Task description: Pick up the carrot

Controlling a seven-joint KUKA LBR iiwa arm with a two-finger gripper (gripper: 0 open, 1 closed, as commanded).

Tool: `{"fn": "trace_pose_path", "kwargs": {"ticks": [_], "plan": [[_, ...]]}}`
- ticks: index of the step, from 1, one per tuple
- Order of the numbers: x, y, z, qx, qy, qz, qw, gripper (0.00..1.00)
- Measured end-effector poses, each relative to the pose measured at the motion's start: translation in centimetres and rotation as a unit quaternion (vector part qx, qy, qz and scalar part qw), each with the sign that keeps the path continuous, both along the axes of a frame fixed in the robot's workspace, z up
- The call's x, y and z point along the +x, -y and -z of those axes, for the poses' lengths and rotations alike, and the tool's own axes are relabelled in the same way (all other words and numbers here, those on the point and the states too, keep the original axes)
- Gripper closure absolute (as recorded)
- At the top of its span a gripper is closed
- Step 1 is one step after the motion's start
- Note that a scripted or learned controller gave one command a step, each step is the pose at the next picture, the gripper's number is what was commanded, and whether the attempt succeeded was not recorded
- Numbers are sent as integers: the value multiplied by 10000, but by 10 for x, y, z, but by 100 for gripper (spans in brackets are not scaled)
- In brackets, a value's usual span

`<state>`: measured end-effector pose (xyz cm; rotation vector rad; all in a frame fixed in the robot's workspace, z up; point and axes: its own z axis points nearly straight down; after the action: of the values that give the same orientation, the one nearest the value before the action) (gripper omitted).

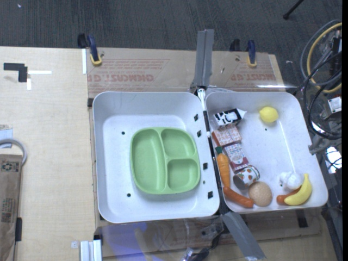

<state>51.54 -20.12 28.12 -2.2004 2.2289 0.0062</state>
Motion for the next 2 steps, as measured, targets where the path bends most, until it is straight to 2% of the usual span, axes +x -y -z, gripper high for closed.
{"fn": "trace_pose_path", "kwargs": {"ticks": [1,2], "plan": [[8,10,-36,-25,-9,444,9990,100],[46,16,36,-24,-11,-954,9954,100]]}}
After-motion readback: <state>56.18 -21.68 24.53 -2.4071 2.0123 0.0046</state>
